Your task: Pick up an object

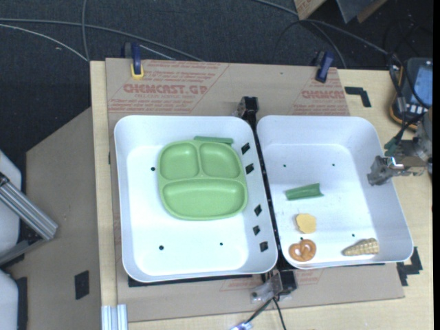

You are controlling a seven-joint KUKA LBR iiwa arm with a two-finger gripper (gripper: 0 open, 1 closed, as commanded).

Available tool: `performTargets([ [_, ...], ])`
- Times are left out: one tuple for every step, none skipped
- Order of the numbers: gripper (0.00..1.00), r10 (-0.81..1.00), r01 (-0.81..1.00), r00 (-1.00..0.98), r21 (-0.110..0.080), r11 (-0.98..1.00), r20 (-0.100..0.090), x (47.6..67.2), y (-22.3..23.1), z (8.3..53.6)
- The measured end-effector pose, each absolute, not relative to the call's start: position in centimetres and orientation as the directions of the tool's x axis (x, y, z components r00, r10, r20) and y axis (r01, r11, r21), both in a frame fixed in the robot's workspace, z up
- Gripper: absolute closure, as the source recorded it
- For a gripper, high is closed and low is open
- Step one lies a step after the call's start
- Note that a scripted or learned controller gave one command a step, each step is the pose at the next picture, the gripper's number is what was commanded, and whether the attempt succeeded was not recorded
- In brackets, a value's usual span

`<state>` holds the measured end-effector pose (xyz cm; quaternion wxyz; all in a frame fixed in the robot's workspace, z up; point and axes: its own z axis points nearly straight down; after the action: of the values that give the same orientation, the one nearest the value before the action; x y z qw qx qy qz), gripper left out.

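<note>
From the frame's right edge the gripper (379,170), jaws too small to read, hangs over the right bin (364,133)'s rim, and the green stick (303,192) lies left and lower, long axis nearly sideways.

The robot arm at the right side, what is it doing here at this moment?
The gripper sits at the right rim of the right bin, above no object yet and holding nothing. In that bin lie a green stick, a yellow piece, a pretzel and a corn-like piece. The left bin holds a green divided plate.
</note>
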<state>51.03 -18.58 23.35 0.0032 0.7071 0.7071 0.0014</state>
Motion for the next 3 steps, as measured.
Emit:
performTargets([
  [1.00,1.000,1.000,-0.007,-0.002,0.007,0.004,51.6,-12.7,22.6],
  [1.00,1.000,1.000,-0.007,0.003,0.007,0.002,53.2,-7.4,23.6],
  [1.00,1.000,1.000,-0.007,0.002,0.007,0.002,54.4,-2.5,24.4],
])
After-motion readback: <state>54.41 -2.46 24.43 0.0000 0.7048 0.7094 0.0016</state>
